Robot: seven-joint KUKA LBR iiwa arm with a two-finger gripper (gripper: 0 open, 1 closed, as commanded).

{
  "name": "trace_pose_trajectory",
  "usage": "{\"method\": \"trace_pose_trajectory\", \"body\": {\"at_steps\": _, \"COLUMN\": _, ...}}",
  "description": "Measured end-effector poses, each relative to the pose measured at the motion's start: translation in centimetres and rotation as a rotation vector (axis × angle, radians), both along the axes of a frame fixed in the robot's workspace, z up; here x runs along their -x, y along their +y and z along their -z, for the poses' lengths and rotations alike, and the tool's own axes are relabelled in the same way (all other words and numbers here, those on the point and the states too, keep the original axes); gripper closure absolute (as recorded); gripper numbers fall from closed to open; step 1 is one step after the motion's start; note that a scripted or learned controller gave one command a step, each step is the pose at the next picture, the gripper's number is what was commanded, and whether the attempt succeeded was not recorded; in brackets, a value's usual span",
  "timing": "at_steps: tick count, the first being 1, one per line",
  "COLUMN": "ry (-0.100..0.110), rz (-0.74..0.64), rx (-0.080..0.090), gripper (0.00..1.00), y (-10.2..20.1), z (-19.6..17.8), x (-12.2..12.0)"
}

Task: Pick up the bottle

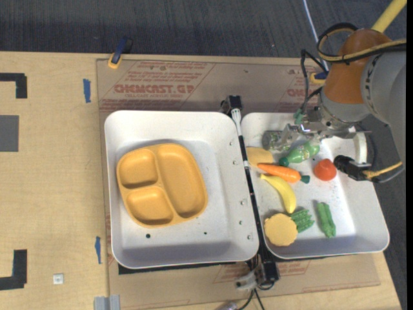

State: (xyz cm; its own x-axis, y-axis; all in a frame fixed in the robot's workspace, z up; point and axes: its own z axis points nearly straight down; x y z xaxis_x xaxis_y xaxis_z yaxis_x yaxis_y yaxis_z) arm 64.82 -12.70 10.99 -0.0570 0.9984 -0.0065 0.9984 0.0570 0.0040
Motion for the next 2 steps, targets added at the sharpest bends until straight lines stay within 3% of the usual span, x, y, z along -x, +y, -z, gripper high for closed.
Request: {"method": "trace_pose_trajectory", "body": {"at_steps": 2, "ry": 0.01, "rz": 0.208, "rx": -0.005, "gripper": 0.0, "y": 0.47, "z": 0.25, "x": 0.55}}
